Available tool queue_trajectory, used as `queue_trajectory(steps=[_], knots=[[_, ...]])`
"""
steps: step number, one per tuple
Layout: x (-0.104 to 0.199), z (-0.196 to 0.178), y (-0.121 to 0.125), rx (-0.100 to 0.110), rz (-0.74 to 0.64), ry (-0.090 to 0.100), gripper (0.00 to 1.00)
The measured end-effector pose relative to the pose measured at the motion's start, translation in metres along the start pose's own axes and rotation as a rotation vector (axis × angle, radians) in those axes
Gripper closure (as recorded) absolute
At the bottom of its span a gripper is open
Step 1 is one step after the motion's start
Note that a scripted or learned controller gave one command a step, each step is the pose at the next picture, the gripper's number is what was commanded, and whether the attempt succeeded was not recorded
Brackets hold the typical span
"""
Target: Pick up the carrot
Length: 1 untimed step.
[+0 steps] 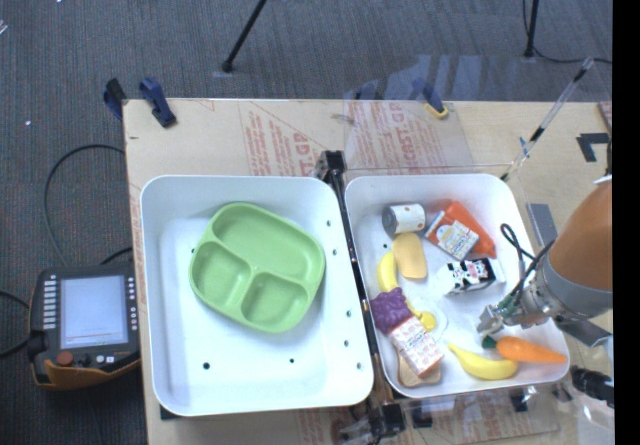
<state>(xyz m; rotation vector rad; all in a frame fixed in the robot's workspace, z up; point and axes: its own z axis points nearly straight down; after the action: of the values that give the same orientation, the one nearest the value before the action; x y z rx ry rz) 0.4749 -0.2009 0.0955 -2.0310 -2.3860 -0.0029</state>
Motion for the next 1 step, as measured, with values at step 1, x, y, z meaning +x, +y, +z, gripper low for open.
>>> queue_trajectory(steps=[1], knots=[[-0.0002, 0.0002, -0.0003, 0.000, 0.000, 0.000, 0.00]])
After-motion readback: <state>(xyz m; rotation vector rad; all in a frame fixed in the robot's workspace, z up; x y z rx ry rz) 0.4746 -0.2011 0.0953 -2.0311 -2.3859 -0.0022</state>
